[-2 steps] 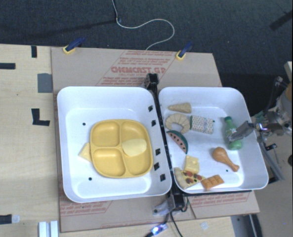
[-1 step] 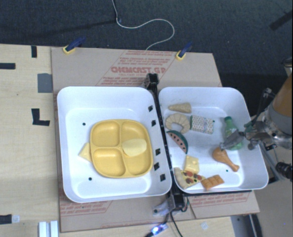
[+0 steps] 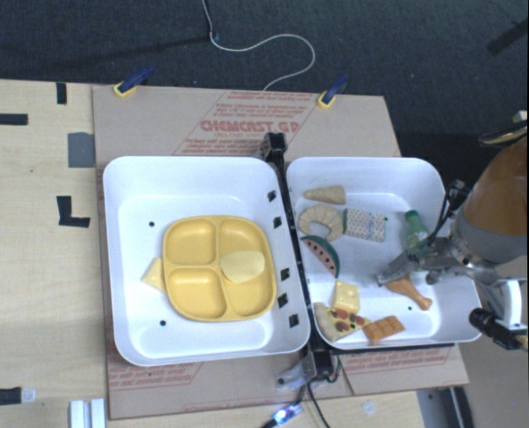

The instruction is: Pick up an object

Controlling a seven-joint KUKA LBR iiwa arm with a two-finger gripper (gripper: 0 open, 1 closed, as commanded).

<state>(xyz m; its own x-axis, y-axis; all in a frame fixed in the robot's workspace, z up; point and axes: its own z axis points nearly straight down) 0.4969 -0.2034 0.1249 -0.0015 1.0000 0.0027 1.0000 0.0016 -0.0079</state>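
The right bin (image 3: 425, 178) holds several toy foods: a pale bread wedge (image 3: 326, 194), a curled tan pastry (image 3: 323, 222), a watermelon slice (image 3: 325, 255), a speckled grey block (image 3: 367, 225), a green bottle (image 3: 414, 229), an orange carrot-like piece (image 3: 414, 292), a yellow cheese chunk (image 3: 345, 296) and a brown waffle piece (image 3: 383, 329). My gripper (image 3: 405, 270) reaches in from the right and hangs low over the bin's right half, just above the orange piece and below the green bottle. Nothing shows in its grasp.
The left bin (image 3: 121, 239) carries a yellow divided plate (image 3: 193, 283) with a pale round disc (image 3: 243, 265) on it and a yellow wedge (image 3: 152, 275) tucked under its left rim. A black divider (image 3: 286, 239) separates the bins. The arm's orange band (image 3: 509, 199) stands at the right.
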